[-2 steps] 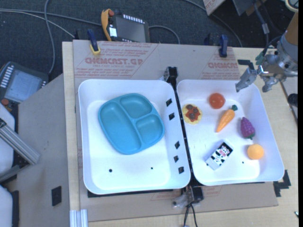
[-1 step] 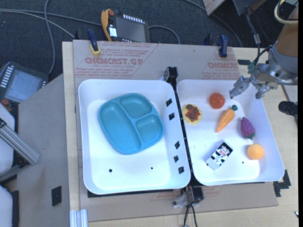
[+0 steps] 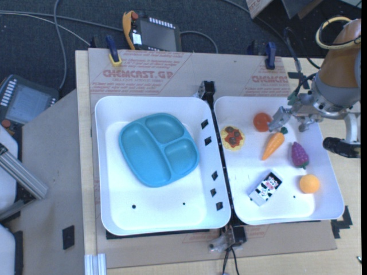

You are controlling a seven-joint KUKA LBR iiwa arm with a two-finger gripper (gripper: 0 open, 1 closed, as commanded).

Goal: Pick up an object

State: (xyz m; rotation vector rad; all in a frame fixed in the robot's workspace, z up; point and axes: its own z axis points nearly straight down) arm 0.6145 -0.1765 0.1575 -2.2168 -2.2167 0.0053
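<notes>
- Left bin (image 3: 109, 171): white, shallow. It holds a blue divided plate (image 3: 159, 148) with three compartments, lying flat in the upper middle of the bin.
- Right bin (image 3: 241, 205): white, touching the left bin along a black divider.
- Contents of the right bin, left to right: a small pizza slice toy (image 3: 233, 137) near the left wall; a black-and-white carton (image 3: 265, 188) lying tilted toward the front; a red tomato (image 3: 262, 121); an orange carrot (image 3: 273, 145) lying at a slant; a purple grape bunch (image 3: 299, 154); an orange fruit (image 3: 309, 184) near the front right.
- Pincer (image 3: 282, 123): over the upper part of the right bin, between the tomato and the carrot's top end. Whether it is released or clenched cannot be told; nothing is seen held.
- Arm (image 3: 338, 67): grey with orange band, reaching in from the right.
</notes>
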